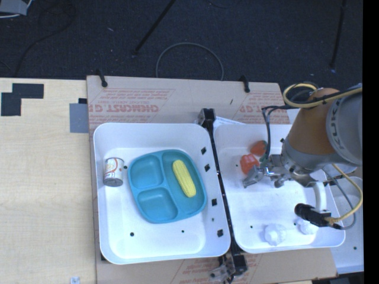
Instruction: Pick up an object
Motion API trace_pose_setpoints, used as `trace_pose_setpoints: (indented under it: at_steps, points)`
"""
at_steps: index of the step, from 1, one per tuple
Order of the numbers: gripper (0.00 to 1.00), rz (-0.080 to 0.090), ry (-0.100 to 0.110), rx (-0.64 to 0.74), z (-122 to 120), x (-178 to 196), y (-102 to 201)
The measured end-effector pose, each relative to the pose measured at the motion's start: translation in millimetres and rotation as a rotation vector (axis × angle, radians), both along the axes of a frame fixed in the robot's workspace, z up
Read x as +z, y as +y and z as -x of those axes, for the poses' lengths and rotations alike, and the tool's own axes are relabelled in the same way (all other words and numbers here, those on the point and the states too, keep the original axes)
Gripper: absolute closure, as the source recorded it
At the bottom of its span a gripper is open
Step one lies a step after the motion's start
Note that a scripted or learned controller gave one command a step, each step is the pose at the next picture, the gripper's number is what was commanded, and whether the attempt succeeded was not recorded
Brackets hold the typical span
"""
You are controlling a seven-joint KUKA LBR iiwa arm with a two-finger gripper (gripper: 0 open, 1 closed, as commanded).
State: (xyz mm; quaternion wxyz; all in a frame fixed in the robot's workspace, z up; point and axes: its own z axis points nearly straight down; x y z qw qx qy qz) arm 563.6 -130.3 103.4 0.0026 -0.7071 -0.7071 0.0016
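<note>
Fingers: on the gripper, low over the right bin; I cannot tell whether they are spread or closed, and no object is seen held.
Nearest: a white crumpled lump by the right bin's front wall, well apart from the gripper.
Left bin: a blue tray with 3 compartments. A yellow corn cob lies along its long compartment, and a small can sits just beside its left edge.
Likely target: a red thing just beyond the gripper, with an orange thing close behind it, perhaps touching. Judging by the closeness, the arm is lining up on it.
Farthest: a cardboard sheet under both bins.
</note>
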Motion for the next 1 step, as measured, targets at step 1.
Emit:
trace_pose_setpoints:
  at_steps: [1]
  points:
    - [0.00, 0.000, 0.000, -0.001, 0.6, -17.0, 1.1]
